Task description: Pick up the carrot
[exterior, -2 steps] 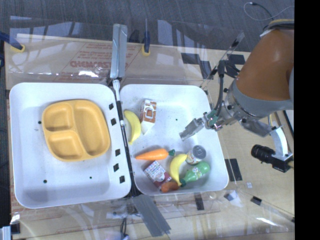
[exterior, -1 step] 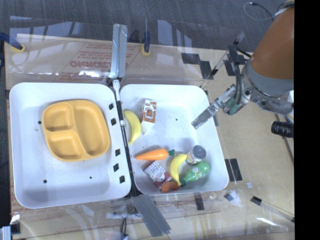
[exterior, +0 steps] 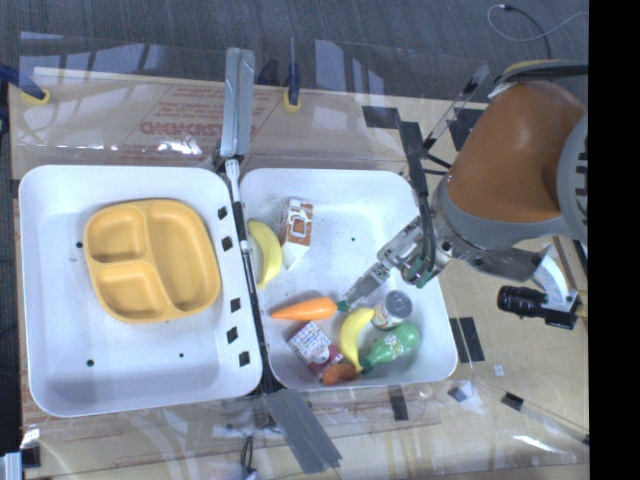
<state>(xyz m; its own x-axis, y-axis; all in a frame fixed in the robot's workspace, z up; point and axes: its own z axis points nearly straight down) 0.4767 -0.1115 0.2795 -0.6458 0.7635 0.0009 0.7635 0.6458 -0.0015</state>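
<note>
The grey arm with its orange band (exterior: pixel 515 158) slants in from the right of the frame. Its claw (exterior: pixel 358 293) points at the small orange carrot (exterior: pixel 304 309), low in the shallow white right bin (exterior: pixel 340 183); its opening cannot be told.

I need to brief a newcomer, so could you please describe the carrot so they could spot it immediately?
Look in the right white bin, toward its lower middle. The carrot lies flat there, left of the hand, between the banana above and the red packet below. It is the only plain orange, tapered thing.
</note>
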